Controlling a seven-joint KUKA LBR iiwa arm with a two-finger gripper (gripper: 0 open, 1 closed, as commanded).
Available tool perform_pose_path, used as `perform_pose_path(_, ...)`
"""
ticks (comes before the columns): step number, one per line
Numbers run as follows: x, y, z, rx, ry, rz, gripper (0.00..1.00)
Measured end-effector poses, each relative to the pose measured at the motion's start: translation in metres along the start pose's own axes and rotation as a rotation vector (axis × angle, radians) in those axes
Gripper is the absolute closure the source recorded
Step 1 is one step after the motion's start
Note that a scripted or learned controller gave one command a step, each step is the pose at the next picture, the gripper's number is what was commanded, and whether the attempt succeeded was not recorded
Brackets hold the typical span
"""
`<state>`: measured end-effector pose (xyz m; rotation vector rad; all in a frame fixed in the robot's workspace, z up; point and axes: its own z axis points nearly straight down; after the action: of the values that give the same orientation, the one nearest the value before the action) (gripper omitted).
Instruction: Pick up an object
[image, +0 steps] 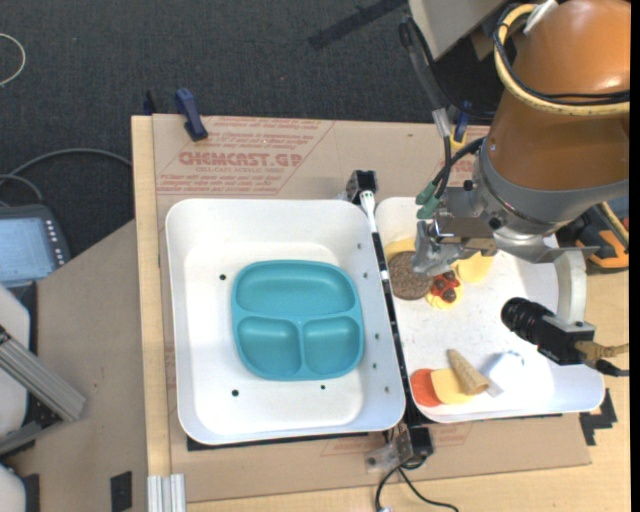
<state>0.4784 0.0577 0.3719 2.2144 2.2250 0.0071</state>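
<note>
Grey arm (560, 90) with broad orange band above the wrist, reaching in from the view's two o'clock, wrist bent steeply down toward the bench. Gripper (431, 262) low over the ten o'clock part of the shallow white right bin (545, 398), just inside its left wall; width of its opening not discernible from this angle. At the gripper's eight o'clock, touching or nearly touching the tool: flat brown round disc (405, 277). At the gripper's five o'clock, just beside it: small red lumpy piece (444, 291). At its three o'clock, partly hidden beneath the wrist: yellow soft-looking piece (477, 267). Toward the right bin's six o'clock edge: tan cone-shaped piece (467, 373) lying tilted across a flat orange-and-yellow piece (430, 388), with a small pale blue-white scrap (505, 366) just beside at three o'clock. Shallow white left bin (200, 250), set against the right bin along one edge, holding a teal plastic three-compartment plate (297, 320) flat at its centre. Black clip (362, 185) at the twelve o'clock end of the seam between the bins. Beneath both bins: brown cardboard sheet (250, 155) with red printing, blue clamp (190, 113) at its eleven o'clock corner. Around the bench: dark carpeted floor (90, 60); small lit screen (22, 245) at the view's nine o'clock; grey metal rail (40, 385) at eight o'clock.
</note>
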Motion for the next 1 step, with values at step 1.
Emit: perform_pose_path(1,0.0717,0.0019,-0.073,-0.005,0.003,-0.004,1.0)
